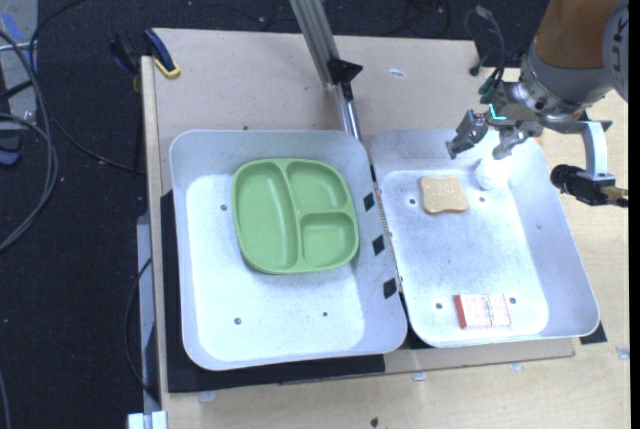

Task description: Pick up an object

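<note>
Nearest the camera, in the right bin [560,247], a small red and white packet [484,310] is seen lying flat at about 6 o'clock on the bin floor; print is carried on its face, but it is too small to be read. In the left bin [200,317] a green divided plate [296,215] is set, with three compartments, slightly toward 12 o'clock of that bin's middle. Farther back in the right bin, a tan slice of toast-like food [443,194] is laid flat at roughly 11 o'clock. Just beside it, toward 2 o'clock from the slice, a small white object [489,173] is found near the bin's far rim. Directly above that white object the gripper [489,139] is held, its two fingers spread apart with nothing between them. The arm [580,7], grey with an orange section, is seen entering from 2 o'clock. At the far side of the bench a slanted metal pole [310,2] is fixed, and a blue and yellow clamp [158,55] is placed at its 10 o'clock corner
</note>
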### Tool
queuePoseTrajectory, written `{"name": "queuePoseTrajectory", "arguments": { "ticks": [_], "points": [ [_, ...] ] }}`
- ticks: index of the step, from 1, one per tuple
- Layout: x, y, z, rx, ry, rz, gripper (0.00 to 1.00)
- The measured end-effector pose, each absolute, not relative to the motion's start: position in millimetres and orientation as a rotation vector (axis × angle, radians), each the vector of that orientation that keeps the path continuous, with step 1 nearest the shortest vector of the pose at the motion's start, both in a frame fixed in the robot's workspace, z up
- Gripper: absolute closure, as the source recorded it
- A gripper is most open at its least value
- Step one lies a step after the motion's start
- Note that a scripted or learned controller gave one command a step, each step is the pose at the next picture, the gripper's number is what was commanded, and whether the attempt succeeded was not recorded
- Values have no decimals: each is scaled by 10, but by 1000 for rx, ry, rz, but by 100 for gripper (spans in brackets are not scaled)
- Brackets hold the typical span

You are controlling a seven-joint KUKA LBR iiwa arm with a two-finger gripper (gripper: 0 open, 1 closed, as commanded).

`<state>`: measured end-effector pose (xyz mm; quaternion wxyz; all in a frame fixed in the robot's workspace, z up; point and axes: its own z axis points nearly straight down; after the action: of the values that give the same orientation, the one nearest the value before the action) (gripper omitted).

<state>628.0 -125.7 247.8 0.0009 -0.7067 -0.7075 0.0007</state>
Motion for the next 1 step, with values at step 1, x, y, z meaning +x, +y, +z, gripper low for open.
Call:
{"name": "queuePoseTrajectory", "arguments": {
  "ticks": [1],
  "points": [
    [6285, -1257, 2489, -2220, -2223, 0, 0]
  ]
}}
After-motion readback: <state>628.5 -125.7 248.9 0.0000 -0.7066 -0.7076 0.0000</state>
